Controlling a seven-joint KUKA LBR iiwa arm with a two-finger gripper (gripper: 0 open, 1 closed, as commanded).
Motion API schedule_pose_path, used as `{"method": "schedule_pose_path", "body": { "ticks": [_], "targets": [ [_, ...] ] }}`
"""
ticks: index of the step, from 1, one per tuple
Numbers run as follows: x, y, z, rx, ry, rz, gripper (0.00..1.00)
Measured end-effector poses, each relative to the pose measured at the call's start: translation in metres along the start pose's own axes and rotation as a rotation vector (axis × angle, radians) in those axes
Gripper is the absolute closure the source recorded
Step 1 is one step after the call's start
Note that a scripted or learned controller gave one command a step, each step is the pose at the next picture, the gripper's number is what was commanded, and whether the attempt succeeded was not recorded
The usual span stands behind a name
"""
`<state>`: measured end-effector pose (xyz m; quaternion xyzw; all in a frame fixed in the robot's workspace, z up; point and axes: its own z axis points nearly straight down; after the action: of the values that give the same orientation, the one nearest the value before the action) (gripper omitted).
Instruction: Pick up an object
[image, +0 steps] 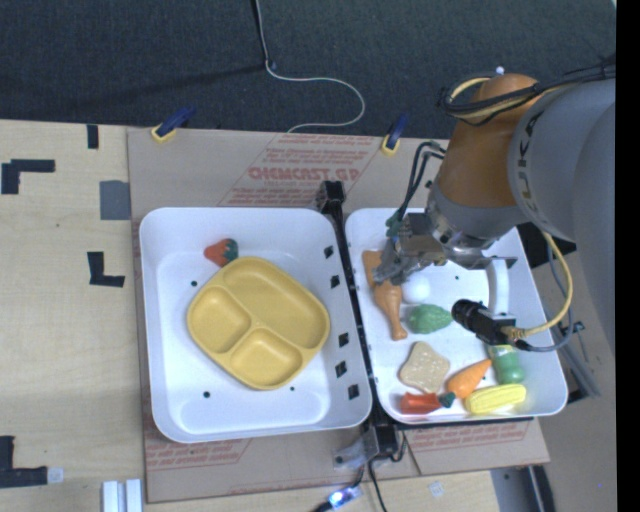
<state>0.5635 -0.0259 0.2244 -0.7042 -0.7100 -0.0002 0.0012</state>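
The arm (560, 150) hides the right bin's (540, 400) far corner; its claw's (400, 262) fingers are unclear.

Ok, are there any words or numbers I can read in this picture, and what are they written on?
"CHEMCAST GP" or close to it, in red letters, seen upside down and blurry, on the brown cardboard sheet under the two white bins.
More red print at the cardboard's bottom edge: too small to read.
Nothing readable on the yellow plate or the toy food.
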Motion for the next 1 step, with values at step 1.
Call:
{"method": "schedule_pose_path", "body": {
  "ticks": [1],
  "targets": [
    [0.0061, 0.0139, -0.0099, -0.001, -0.002, 0.005, 1.0]
  ]
}}
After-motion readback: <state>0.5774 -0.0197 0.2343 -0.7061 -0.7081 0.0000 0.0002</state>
